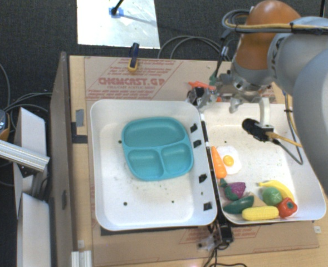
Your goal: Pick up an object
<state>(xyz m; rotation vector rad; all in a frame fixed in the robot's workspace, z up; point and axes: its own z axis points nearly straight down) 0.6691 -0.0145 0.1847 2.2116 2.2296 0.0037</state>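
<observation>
Plainly, nothing has been picked yet: the gripper point(235, 101) hangs at the far edge of the right bin point(267, 156), well apart from the toy food gathered at that bin's near end, and from this angle I cannot tell whether it is wide or narrow; nothing shows in its grasp. The candidates lie close together: a toy carrot point(215, 161) along the inner wall, a fried egg point(229, 160) just beside it, then a purple vegetable point(236, 189), a dark green cucumber point(239, 205), a yellow corn cob point(259, 212), a banana point(279, 187), a green pepper point(272, 196) and a red tomato point(287, 206). The left bin point(105, 166) bears a teal divided plate point(157, 148). These toys look like hollow plastic, so probably light, stiff and rather slick, apt to squirt out of a grip placed off-centre. The corn cob seems the best choice, long and even, taken across its middle. The egg lies flat and offers little to hold, and the carrot sits too near the wall for easy access.
</observation>
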